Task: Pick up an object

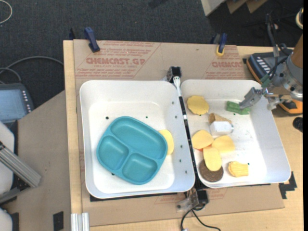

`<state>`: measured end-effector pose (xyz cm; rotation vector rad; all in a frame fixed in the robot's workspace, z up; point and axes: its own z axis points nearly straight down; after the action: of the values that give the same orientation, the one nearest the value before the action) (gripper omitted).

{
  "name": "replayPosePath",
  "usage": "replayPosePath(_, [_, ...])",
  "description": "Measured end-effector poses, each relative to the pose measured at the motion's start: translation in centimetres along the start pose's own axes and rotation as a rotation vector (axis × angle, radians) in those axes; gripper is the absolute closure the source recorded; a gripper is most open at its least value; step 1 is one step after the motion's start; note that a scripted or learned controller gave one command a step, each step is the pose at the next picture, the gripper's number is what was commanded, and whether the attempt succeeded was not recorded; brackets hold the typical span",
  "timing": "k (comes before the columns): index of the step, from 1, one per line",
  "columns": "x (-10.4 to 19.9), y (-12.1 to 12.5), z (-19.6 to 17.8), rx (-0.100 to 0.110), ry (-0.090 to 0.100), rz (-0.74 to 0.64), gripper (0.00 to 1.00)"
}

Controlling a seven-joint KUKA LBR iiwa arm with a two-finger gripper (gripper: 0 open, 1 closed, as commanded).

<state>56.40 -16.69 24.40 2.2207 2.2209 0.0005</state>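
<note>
Green, a small block (237,108) lies near the right bin's (276,143) far edge, just left of the gripper (253,98); I cannot tell the jaws' state.

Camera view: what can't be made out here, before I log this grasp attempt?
- Gripper: blurred, so its grip on the green object is unclear.
- Arm: cut off by the right edge.
- Yellow piece in the left bin: mostly hidden under the teal divided plate.
- Brown disc: partly covered by a yellow slice.
</note>
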Motion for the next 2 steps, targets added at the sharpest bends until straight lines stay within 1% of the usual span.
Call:
replayPosePath(1, [2.9, -5.6, 10.6, 0.016, 0.006, 0.001, 0.0])
replayPosePath(2, [6.8, -8.3, 15.9, -0.005, 0.002, 0.001, 0.0])
